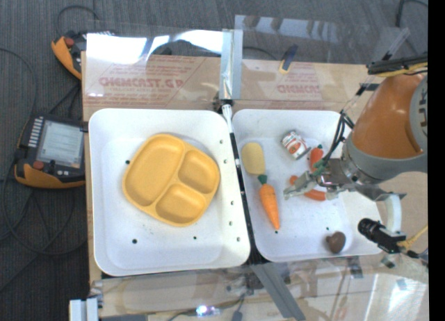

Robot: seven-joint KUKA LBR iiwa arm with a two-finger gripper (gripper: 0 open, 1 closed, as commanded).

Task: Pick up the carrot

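The carrot [269,203], orange with a green top, lies in the right bin [306,240] near its left wall, tip pointing toward the front. My gripper [300,186] hangs low over the middle of that bin, a short way right of the carrot and apart from it. Small orange and red pieces lie around the gripper.
A pale yellow potato-like item [254,158] sits just behind the carrot. A small can [295,144] lies at the back and a brown lump [335,242] at the front right. The left bin [111,243] holds a yellow divided plate [172,178].
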